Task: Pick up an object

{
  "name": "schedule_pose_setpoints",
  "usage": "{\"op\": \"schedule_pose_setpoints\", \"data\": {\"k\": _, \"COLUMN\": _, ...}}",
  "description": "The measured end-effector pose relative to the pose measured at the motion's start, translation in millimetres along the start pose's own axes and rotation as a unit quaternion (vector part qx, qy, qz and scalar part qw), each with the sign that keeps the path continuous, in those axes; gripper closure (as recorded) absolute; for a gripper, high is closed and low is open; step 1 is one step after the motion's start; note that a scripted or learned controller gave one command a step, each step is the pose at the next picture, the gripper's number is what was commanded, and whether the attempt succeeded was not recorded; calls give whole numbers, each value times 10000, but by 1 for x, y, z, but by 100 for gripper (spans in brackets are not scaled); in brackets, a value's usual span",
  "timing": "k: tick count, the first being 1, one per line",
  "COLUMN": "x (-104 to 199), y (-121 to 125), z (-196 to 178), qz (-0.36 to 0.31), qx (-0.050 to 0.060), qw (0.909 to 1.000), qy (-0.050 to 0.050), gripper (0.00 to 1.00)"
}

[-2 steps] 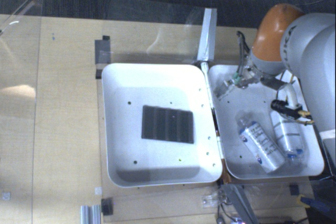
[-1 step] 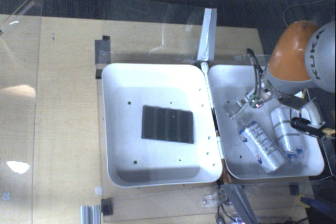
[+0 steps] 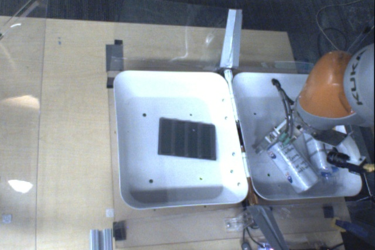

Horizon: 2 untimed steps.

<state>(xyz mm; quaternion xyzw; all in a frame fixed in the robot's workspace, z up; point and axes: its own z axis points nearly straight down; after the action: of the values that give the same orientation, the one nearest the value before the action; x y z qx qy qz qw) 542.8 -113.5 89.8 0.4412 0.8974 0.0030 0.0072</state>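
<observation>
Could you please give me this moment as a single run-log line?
arm: over right bin | gripper: low, by clear bottle | grasp: unconfirmed | left bin: dark ridged pad

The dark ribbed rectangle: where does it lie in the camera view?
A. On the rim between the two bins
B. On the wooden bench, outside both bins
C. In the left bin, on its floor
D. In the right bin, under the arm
C: the dark ribbed rectangle lies flat on the floor of the left bin, apart from its walls.
</observation>
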Motion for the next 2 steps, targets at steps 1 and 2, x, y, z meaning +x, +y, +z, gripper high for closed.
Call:
{"op": "schedule_pose_setpoints", "data": {"k": 1, "x": -28, "y": 36, "z": 1, "qz": -327, "qx": 4, "qw": 9995, "qy": 9, "gripper": 0}}
{"op": "schedule_pose_setpoints", "data": {"k": 2, "x": -18, "y": 64, "z": 2, "qz": -94, "qx": 8, "qw": 10000, "qy": 11, "gripper": 0}}
